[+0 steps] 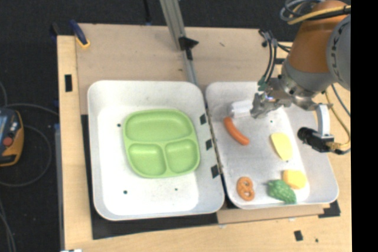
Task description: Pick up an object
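My gripper [260, 105] hangs low over the back of the right bin [319, 189], below the orange wrist band. A small white object [240, 108] lies just to its left, touching or nearly touching it. In front of that lies an orange sausage-shaped piece [236, 131]. A pale yellow piece [282, 146] sits in the middle of the bin. Along the front are a yellow block [294, 179], a green broccoli-like piece [281, 191] and a brown pretzel [245, 187].
The left bin [106, 198] holds a green divided plate [160, 143]. A slanted metal post [171, 6] rises behind the bins. Cables and a black fitting [313, 137] hang off the arm over the right bin's right side.
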Controlling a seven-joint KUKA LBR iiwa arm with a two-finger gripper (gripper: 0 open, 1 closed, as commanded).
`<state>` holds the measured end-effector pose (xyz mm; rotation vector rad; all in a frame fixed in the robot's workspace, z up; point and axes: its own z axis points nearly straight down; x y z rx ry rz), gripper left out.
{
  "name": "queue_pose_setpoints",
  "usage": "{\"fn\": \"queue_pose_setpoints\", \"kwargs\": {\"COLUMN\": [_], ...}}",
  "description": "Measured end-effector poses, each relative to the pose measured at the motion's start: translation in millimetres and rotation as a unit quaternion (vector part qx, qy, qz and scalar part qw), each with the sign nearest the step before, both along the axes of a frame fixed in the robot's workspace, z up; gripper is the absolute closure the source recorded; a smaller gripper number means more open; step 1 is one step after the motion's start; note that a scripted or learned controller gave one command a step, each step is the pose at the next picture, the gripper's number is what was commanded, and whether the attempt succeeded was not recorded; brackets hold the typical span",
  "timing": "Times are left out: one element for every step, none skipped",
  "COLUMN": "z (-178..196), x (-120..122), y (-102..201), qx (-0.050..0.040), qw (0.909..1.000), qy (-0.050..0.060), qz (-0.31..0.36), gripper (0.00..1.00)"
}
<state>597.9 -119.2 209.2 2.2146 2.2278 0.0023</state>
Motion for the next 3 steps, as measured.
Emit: {"fn": "queue_pose_setpoints", "kwargs": {"z": [-2.5, 13.8, 9.6], "x": [-0.5, -12.8, -22.7], "y": [54.3, 110.0, 157.9], "qx": [0.0002, 0.0008, 0.0003], "qw": [1.0000, 1.0000, 1.0000], "qy": [0.000, 0.000, 0.001], "qz": [0.000, 0.001, 0.001], "gripper": [1.00, 1.00, 1.00]}}
